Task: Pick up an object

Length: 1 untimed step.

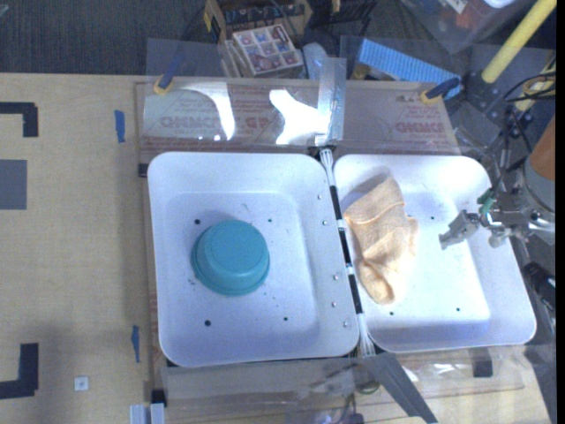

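Observation:
A teal bowl (231,256) lies upside down in the middle of the left bin (177,184). A crumpled tan cloth (381,234) lies along the left side of the right bin (468,325), against the divider. My gripper (477,230) hangs over the right side of the right bin, well right of the cloth. Its two fingers stand apart with nothing between them.
A clear plastic wall (300,117) stands behind both bins. Boxes and clutter (260,38) sit beyond it. The wooden bench top (62,263) spreads to the left of the bins. Cables and arm parts (530,210) crowd the right edge.

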Motion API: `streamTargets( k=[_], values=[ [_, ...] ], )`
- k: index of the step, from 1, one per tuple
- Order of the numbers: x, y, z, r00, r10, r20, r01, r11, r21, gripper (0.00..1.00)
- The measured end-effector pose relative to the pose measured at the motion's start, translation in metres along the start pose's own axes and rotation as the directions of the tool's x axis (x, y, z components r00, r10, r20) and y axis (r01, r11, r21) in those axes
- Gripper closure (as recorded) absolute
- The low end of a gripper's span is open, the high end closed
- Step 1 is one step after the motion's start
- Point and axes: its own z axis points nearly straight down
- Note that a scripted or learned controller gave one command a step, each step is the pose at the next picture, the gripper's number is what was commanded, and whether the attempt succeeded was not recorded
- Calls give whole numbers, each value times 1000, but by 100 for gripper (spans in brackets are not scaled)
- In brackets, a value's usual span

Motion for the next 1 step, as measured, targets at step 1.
streamTargets(
  k=[1],
  values=[
    [32,52,95,975,-224,1,224,975,-1,0]
  ],
)
